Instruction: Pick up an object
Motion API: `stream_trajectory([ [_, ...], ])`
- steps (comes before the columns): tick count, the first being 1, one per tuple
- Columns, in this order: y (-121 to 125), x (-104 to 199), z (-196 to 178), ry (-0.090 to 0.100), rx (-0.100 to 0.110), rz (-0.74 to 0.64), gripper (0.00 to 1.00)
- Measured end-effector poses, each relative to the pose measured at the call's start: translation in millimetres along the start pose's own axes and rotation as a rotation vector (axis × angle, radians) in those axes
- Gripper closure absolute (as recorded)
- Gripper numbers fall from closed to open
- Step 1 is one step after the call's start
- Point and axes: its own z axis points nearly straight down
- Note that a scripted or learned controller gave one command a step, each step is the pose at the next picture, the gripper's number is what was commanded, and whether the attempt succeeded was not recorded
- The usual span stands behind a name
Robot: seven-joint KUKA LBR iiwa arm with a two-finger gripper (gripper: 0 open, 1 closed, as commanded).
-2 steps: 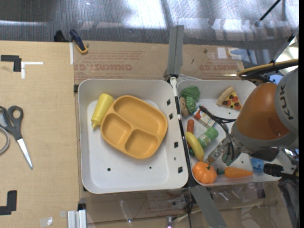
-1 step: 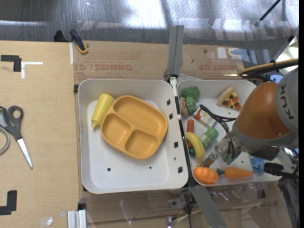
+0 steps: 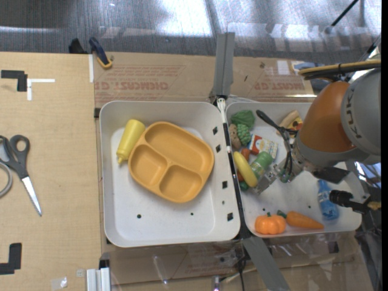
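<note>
The arm (image 3: 339, 123) reaches in from the right and hangs low over the right bin (image 3: 348, 226), so its grey and orange body covers much of that bin's far side. The gripper (image 3: 274, 177) sits down among the clutter near the bin's left wall, just beside a green bottle (image 3: 262, 162) and a banana (image 3: 245, 168); whether it is wide, narrow or holding anything cannot be told, as the tip is small and blends with the items around it. The likely targets lie heaped here: a green leafy toy (image 3: 244, 119), a small red and white carton (image 3: 263, 144), and a black spoon (image 3: 270, 121) resting across the pile. Closer to the near rim, lying apart from the heap and in judgement easier to reach, are a small pumpkin (image 3: 270, 224), a carrot (image 3: 303, 220) and a blue bottle (image 3: 326, 200). The left bin (image 3: 115, 223) carries a yellow divided tray (image 3: 171, 160) lying flat, with a yellow bottle (image 3: 130, 139) touching its left edge; these are well apart from the arm. On the surface to the left lie scissors (image 3: 23, 168). In judgement, the attempt is at the descent or closing stage, and the crowding near the gripper risks a missed or double grasp.
</note>
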Motion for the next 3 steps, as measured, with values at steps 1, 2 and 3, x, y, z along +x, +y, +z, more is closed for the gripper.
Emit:
stream_trajectory([
  [1, -18, -134, -117, -0.007, -0.007, 0.074, 0.00],
  [2, -51, -109, -5, -0.005, -0.007, 0.076, 0.00],
  [3, -90, -84, -4, -0.003, -0.006, -0.108, 0.00],
])
